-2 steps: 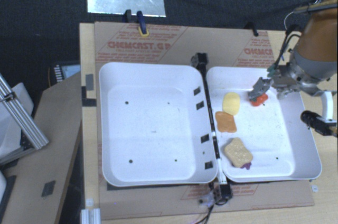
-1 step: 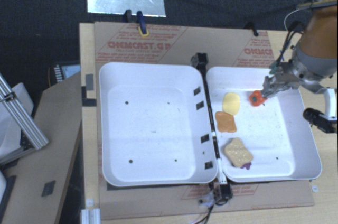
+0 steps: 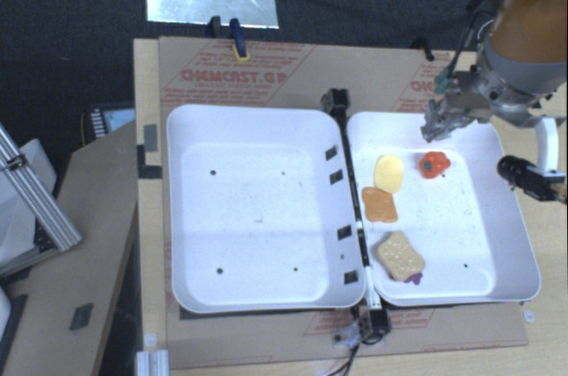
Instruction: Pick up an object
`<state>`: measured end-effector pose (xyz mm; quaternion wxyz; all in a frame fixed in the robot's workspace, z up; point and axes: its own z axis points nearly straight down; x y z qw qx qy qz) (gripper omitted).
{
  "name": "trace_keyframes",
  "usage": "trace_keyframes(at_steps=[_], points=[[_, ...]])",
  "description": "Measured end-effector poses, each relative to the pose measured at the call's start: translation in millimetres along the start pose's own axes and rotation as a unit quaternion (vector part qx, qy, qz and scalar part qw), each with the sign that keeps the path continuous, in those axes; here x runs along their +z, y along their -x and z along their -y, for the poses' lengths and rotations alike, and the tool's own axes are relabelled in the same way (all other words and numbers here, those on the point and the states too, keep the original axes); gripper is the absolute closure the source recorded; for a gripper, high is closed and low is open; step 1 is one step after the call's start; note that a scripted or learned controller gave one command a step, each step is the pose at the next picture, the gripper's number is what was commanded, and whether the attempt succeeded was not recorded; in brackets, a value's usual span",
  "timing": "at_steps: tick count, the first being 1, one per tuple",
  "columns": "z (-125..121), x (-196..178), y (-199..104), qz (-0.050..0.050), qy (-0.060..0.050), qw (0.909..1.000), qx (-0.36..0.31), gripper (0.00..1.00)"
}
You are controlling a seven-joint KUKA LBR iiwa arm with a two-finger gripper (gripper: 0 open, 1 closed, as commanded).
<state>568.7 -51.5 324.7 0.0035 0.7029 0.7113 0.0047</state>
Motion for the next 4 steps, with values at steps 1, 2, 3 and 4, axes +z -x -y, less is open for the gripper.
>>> trace_keyframes(at_steps=[1,2,3,4], points=[[39.9,-126.3,-21.2,0.000,0.003,1.0000,0.002,1.00],[85.6,16.4,34.4,0.001,-0.012,0.9999,0.009,1.00],[80.0,-63.3,-8.9,0.001,-0.001,1.0000,0.002,1.00],[78.7,-220.5,-40.6,0.000,0.005,1.0000,0.002,1.00]])
